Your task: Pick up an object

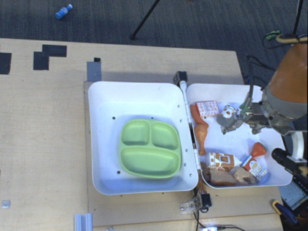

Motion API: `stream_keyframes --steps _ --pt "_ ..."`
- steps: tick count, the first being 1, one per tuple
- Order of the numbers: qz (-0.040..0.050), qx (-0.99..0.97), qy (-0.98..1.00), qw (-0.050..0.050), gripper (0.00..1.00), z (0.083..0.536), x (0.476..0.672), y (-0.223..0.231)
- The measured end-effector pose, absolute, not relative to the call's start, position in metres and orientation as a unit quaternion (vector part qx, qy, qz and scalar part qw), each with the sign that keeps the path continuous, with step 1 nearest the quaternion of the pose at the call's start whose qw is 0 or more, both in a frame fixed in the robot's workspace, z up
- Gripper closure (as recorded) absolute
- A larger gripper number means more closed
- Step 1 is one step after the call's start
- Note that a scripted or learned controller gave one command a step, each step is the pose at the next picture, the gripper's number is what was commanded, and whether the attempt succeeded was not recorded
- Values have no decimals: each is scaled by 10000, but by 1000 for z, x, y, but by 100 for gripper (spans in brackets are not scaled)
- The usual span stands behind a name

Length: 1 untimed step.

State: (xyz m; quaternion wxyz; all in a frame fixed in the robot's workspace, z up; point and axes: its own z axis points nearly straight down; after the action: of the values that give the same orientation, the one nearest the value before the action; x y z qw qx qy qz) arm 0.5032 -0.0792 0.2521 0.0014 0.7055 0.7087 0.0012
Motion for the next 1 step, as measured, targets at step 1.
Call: stream_keyframes --steps 1 --pt "11 7050 7092 7 0 233 534 -41"
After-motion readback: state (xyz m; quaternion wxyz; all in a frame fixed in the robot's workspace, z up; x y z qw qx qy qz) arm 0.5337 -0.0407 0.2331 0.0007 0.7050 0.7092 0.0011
